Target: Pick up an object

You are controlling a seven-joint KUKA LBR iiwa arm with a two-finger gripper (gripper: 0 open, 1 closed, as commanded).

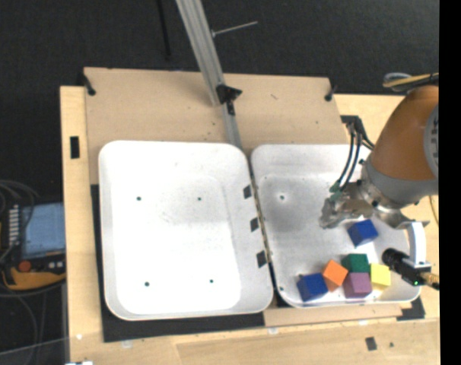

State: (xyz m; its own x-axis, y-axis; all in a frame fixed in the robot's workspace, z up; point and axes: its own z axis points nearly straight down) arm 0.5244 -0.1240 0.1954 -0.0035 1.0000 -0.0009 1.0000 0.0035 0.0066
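The wooden bench (200,105) carries two shallow white bins side by side: the right bin (291,169) sits under the gripper (331,213), and the left bin (177,226) lies well off to its far side, the two touching along a clipped seam.

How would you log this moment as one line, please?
gripper: over right bin | nearest: blue block | grasp: unclear | five blocks clustered at near edge

The grey arm with the orange band (408,147) is cut off at the right edge. Its two-finger gripper (331,213) is blurred and small; the finger state cannot be determined. The green cube (358,262) is partly covered by neighbouring blocks.
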